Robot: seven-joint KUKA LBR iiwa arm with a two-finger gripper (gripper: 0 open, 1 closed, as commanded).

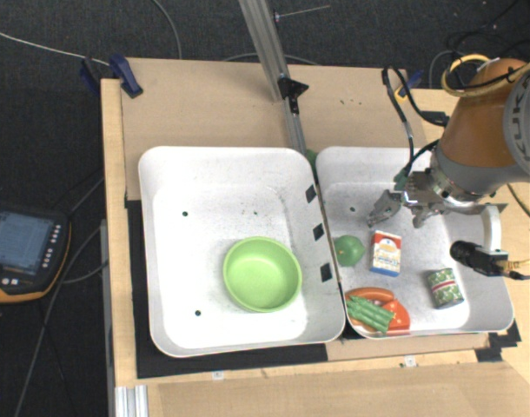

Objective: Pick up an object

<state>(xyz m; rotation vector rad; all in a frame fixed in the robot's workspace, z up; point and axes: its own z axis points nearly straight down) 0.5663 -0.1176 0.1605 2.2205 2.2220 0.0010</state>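
Because the arm reaches in from the right, everything worth picking is found in the right bin (352,168), which is taken here as the landmark. To its left, touching it along a shared edge, the left bin (161,181) is seen with a green bowl (261,273) set upright near its front. Inside the right bin, against its left wall, a small green ball (349,249) is placed; just right of that a red and white carton (387,254) stands, and at the bin's front edge a plate of red and green toy food (377,311) lies, partly over the rim. Further right a small green can (444,287) lies tilted. Above the carton, toward the bin's back, the gripper (406,205) hangs with its fingers spread wide and nothing between them, probably lined up for a descent on the carton. The wrist and the bin's right wall behind it are covered by the arm, and the labels are too small to read.
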